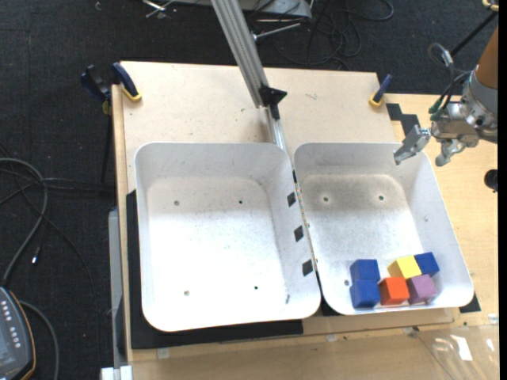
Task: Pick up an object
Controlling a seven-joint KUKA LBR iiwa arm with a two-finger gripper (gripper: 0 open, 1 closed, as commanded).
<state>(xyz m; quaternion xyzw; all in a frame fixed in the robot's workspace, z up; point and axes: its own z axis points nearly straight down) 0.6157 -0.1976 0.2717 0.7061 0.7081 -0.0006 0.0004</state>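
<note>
Arm (489,77) cut off by the right edge, only wrist end visible. Gripper (426,147) fingers spread, nothing between them. Purple block (423,288) partly hides the small blue block (426,263) behind it. Grey device (14,339) at bottom left clipped by the edge.

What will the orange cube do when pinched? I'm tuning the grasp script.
The orange cube looks flat-faced and matte, so it should probably sit still rather than roll. It touches the purple cube and a blue cube, so fingers may nudge those. It looks like foam, likely light.
</note>
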